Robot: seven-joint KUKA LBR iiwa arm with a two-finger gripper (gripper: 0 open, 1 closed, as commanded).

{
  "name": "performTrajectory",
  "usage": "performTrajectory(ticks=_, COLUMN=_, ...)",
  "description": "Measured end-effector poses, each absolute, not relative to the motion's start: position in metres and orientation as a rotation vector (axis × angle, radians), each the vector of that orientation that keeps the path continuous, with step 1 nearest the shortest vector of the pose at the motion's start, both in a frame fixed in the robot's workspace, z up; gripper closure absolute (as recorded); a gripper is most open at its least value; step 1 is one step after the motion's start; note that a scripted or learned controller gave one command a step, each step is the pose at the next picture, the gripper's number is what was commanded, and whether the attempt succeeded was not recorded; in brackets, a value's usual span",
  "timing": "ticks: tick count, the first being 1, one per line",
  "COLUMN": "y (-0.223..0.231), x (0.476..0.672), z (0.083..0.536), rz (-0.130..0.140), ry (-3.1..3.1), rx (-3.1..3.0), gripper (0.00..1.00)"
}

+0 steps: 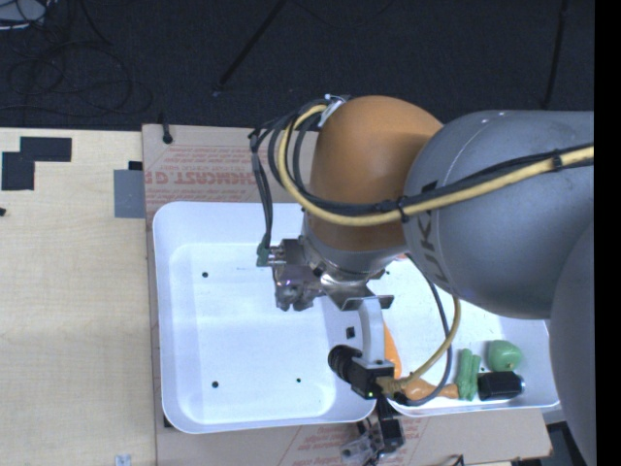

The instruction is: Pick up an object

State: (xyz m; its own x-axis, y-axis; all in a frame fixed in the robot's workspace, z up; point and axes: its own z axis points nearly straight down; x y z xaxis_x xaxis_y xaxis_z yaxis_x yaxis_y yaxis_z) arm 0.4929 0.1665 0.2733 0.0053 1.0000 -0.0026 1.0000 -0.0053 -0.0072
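Cardboard [209,168] bears red block lettering, upside down and too blurred to spell out; likewise near its lower edge.

**Arm low over the left of two white bins**

The grey arm [505,212], with its orange band [374,163], comes in from 3 o'clock. Its gripper [291,289] hangs over the left bin [175,260], toward that bin's 2 o'clock side. In the right bin [539,396], at the frame's 4 o'clock, a round green thing [504,355] lies near a long green thing [468,375]. A black block [500,386] is at the round one's 6 o'clock, and an orange thing [427,390] at the long one's 8 o'clock. Printed cardboard [213,168] shows at the left bin's 12 o'clock.
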Motion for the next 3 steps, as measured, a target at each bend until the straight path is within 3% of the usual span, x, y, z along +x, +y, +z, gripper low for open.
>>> performTrajectory(ticks=1, y=0.132, x=0.535, z=0.157, rz=0.021, ry=-2.213, rx=-2.223, gripper=1.0)
performTrajectory(ticks=3, y=0.132, x=0.535, z=0.182, rz=0.018, ry=-2.205, rx=-2.227, gripper=1.0)
